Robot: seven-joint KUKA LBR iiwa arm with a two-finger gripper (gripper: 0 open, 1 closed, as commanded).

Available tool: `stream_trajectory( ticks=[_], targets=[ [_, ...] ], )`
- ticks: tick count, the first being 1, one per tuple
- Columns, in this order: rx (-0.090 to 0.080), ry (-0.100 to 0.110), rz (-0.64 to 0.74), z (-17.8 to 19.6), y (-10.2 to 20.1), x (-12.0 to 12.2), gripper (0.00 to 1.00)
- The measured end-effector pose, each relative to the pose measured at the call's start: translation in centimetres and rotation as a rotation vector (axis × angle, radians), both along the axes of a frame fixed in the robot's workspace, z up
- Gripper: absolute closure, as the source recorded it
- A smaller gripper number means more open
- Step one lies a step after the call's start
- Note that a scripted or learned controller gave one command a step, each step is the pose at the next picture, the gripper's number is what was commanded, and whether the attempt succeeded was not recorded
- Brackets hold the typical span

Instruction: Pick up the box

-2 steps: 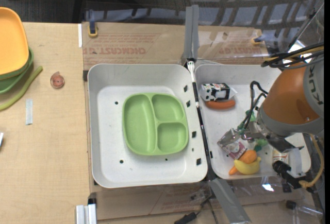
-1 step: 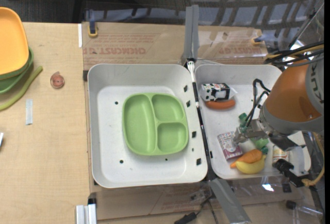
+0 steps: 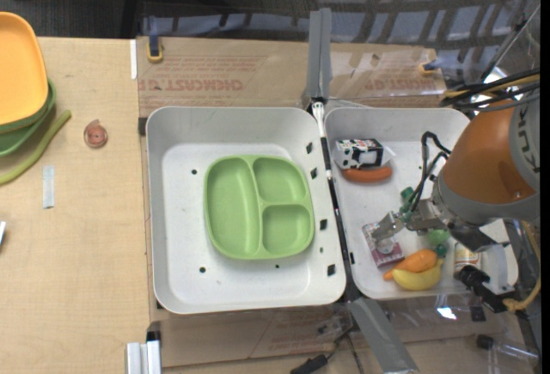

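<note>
1 fixed camera above the bench, looking down at a slant, both white bins [image 3: 155,192] in frame

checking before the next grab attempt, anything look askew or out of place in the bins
Nothing looks spilled or damaged. The green divided plate lies flat but slightly turned in the left bin. In the right bin, the black-and-white box rests against the orange sausage-shaped toy, away from the gripper.

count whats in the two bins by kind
green divided plate: 1
black and white box: 1
small packet: 1
toy foods: 3, a sausage, a carrot, a banana
total: 6
</note>
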State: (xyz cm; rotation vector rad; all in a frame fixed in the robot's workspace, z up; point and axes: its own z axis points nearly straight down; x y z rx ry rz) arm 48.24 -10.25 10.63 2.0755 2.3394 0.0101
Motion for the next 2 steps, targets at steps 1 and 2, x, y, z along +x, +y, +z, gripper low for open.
stream_trajectory(
  ticks=[1, 2],
  targets=[
    [0.001, 0.016, 0.435, -1.51, 0.59, 2.36, 0.00],
    [0.002, 0.016, 0.431, -0.64, 0.54, 2.39, 1.00]
  ],
)
